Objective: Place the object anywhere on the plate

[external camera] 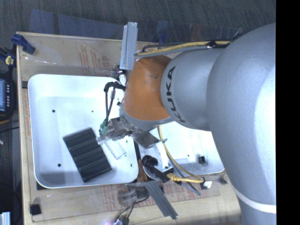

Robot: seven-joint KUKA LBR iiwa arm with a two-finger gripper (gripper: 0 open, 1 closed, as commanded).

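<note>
A dark grey ribbed rectangular plate [87, 154] lies flat in the left white bin [42, 125], towards its front right. My gripper [112, 142] hangs low over this bin, just right of the plate's upper right corner and close to touching it. A small pale translucent piece shows at the gripper's tip, and I cannot tell whether it is the object or part of the gripper. The orange band and grey wrist hide whatever lies beneath them.
The arm's bulk covers most of the right bin [213, 165], where a small black mark [201, 159] shows. Yellow cables [185, 175] trail over the divider between the bins. A grey bracket [128, 46] stands at the back edge and a blue clamp [21, 43] at the bench's far left corner.
</note>
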